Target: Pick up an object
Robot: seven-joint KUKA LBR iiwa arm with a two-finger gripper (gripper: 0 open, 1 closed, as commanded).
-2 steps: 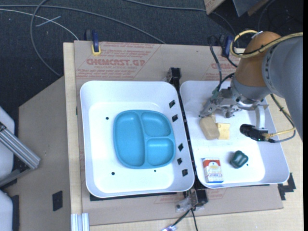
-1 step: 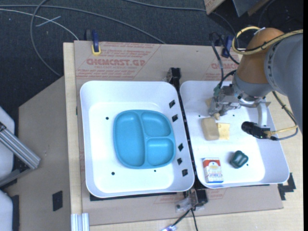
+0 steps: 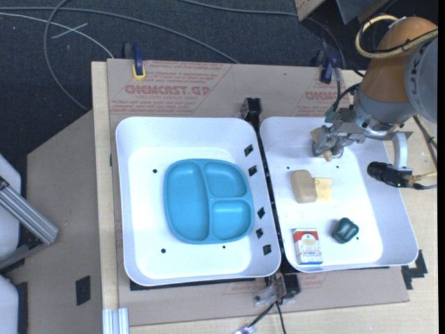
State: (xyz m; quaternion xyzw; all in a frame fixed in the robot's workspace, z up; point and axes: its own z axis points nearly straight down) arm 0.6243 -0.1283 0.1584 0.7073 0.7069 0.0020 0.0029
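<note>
Gripper (image 3: 327,147) hangs over right bin's (image 3: 396,245) far end, grip state can't tell, nothing visibly held; nearest pick, tan block (image 3: 304,186), lies just toward the camera and slightly left, long axis running near-far.

Arm (image 3: 400,68): reaching in from the right of the view, its grey body bending down toward the far part of the right-hand bin.
Orange band (image 3: 389,54): sitting above the wrist, showing as a rounded orange bulk at upper right.
Wrist: pointing downward and leftward, grey housing lying just below the band.
Tool (image 3: 327,147): hanging low, with nothing showing between its tips.
Finger state: too small and dark to be judging.
</note>
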